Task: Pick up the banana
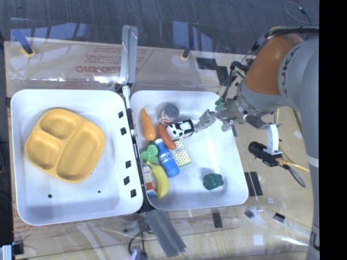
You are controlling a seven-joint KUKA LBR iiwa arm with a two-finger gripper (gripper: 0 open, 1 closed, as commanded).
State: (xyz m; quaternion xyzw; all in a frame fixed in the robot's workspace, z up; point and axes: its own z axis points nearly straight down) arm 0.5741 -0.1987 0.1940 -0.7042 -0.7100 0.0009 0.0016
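The gripper hangs low over the right bin, beside a black-and-white toy — whether it is clenched or released cannot be told. The banana lies well apart at the bin's front left, touching a blue bottle — untouched.

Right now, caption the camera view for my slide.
Arm's gripper hovers in the right bin, short of the banana near its front-left corner.

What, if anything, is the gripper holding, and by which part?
Nothing that can be seen. The gripper is over the right bin, beside the black-and-white toy, well away from the banana, which lies untouched.
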